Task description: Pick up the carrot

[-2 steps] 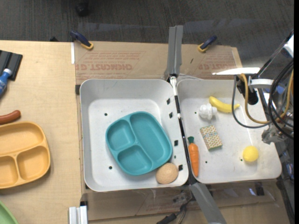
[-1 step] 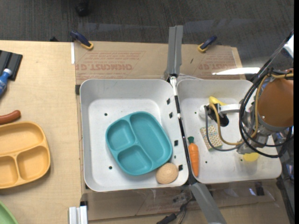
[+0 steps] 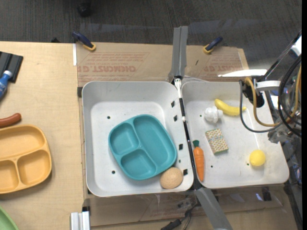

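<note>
The carrot [image 3: 198,163] is orange with a small green top that points toward the back. It lies on the floor of the right bin [image 3: 240,174], close against that bin's left wall and near its front-left corner. Nothing touches it. The nearest object is a small patterned block [image 3: 217,141], a little to its back right.
The right bin also holds a banana [image 3: 229,108], a white lump [image 3: 211,114] and a yellow ball [image 3: 257,158]. In the left bin [image 3: 96,128] are a teal divided plate [image 3: 142,146] and a tan egg-shaped thing [image 3: 171,178]. Cables [image 3: 261,107] hang over the right bin's far right side.
</note>
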Motion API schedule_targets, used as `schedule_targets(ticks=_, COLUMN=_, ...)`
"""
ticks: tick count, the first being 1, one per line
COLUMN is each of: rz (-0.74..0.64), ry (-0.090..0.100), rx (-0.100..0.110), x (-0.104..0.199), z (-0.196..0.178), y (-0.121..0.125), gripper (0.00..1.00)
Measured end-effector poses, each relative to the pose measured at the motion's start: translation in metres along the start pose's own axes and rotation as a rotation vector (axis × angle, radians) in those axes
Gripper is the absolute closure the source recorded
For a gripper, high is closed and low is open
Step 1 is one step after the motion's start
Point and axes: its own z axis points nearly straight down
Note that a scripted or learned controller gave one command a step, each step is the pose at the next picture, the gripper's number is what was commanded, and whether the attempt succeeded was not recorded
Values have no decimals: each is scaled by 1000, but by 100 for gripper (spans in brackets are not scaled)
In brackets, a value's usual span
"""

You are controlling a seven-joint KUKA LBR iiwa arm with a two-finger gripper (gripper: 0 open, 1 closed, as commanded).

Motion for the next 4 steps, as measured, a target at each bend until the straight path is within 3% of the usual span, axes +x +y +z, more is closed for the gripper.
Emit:
schedule_targets(ticks=1, rz=-66, ry=-6, rx=-2, x=-24, z=67, y=-39, gripper=100)
schedule_targets(ticks=2, rz=4, ry=-1, rx=0, x=-19, z=9, y=-4, gripper=100)
schedule_targets(ticks=3, rz=280, ry=-5, rx=-2, x=-23, z=5, y=-38, gripper=100)
schedule_targets(ticks=4, rz=-69, ry=1, rx=2, x=-5, z=-63, y=4, gripper=100)
